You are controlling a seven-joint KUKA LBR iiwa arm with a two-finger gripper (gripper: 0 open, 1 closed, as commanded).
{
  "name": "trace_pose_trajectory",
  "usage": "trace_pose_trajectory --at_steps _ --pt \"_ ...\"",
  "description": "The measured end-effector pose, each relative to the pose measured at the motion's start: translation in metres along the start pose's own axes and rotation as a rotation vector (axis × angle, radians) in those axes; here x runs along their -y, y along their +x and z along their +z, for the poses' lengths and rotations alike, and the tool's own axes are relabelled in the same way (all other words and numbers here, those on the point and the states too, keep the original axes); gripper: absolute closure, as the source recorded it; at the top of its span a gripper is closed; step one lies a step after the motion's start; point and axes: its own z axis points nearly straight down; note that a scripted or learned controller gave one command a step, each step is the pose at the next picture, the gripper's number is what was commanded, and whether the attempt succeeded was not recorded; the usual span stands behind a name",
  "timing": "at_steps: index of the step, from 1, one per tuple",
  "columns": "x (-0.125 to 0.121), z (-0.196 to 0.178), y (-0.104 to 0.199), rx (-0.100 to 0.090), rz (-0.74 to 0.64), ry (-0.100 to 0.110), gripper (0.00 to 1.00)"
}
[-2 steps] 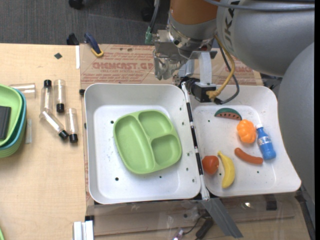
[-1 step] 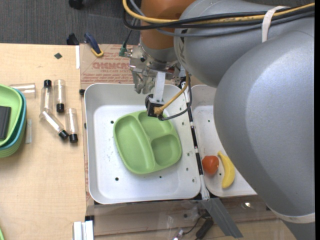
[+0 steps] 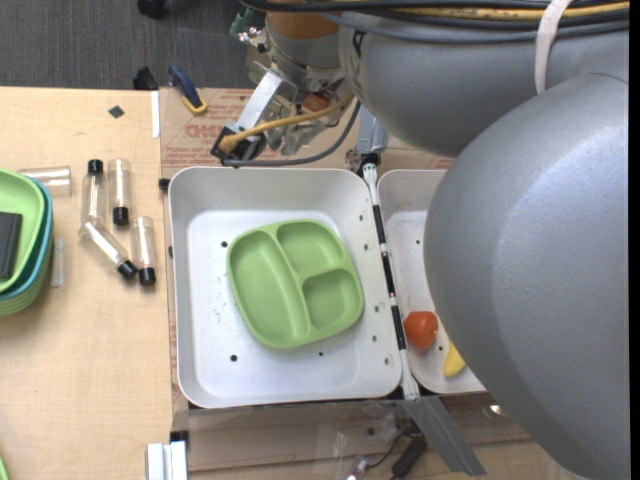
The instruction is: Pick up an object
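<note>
The wooden bench [image 3: 90,368] carried two white bins, with dark carpet [image 3: 80,18] beyond and the gripper [image 3: 290,118] hanging over the left bin's [image 3: 200,368] far rim, its grip impossible to tell. Just nearer than the gripper lay a smooth green three-part plate [image 3: 295,283]. Well to its right and nearer still, a round red fruit [image 3: 421,328] touched a yellow piece [image 3: 453,360] in the right bin [image 3: 400,218], under the bulky grey arm [image 3: 540,268].
</note>
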Motion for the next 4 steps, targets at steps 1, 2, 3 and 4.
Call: trace_pose_trajectory --at_steps 1,2,3,4 --pt "0.039 -0.124 -0.031 -0.001 0.600 0.000 1.00" --pt "0.112 -0.047 -0.087 -0.001 0.675 -0.002 1.00" --pt "0.131 -0.132 -0.108 -0.019 0.731 0.013 1.00" --pt "0.122 -0.140 -0.115 -0.037 0.674 0.025 1.00"
